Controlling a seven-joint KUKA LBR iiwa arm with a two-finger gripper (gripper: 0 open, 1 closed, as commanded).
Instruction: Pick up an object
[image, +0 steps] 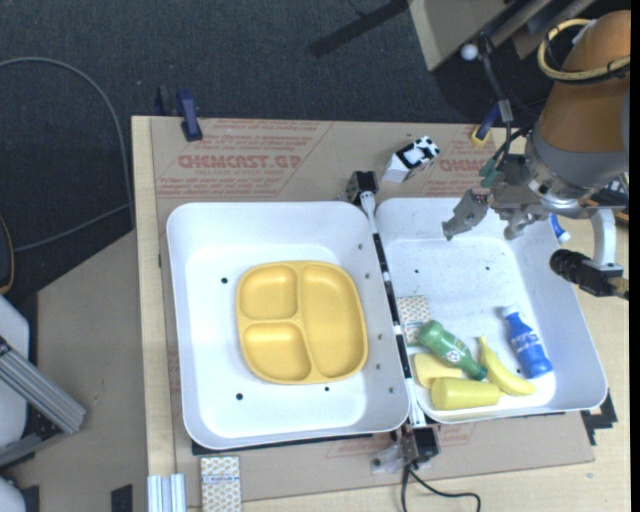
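Two-finger gripper (487, 221) hangs over the right white bin (575, 310), jaws spread, gripping nothing — small blue plastic bottle (526, 345), white-labelled, lies beside a yellow banana (503, 370).

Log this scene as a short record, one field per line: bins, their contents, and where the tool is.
left bin: holds a yellow divided plate
right bin: objects bunched at its near end
right bin contents: green bottle, banana, blue bottle, yellow block, small patterned packet
tool: at the far end of the right bin, apart from the objects
tool load: nothing seen between its fingers
bench: brown board under both bins
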